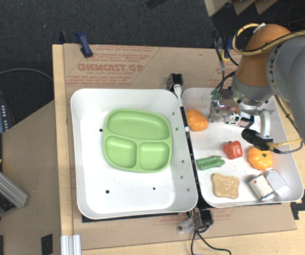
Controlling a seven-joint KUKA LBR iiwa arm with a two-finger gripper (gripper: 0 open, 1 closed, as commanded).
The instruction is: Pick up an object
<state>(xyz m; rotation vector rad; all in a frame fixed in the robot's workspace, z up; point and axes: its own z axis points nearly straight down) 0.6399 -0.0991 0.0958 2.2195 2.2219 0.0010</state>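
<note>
Toast [225,185] at right bin's [293,166] front rim, white box [262,187] beside it.
Farther back: green bean [210,162], red pepper [233,150], orange pepper [261,158]; orange fruit [197,120] just left of claw [219,108], apart from it. Claw's opening impossible to tell, nothing seen gripped. Green plate [137,140] in left bin [89,158].

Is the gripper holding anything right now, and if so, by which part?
Cannot be told. The gripper sits low in the right bin, just right of the orange object, but nothing shows between its tips from this angle.
</note>
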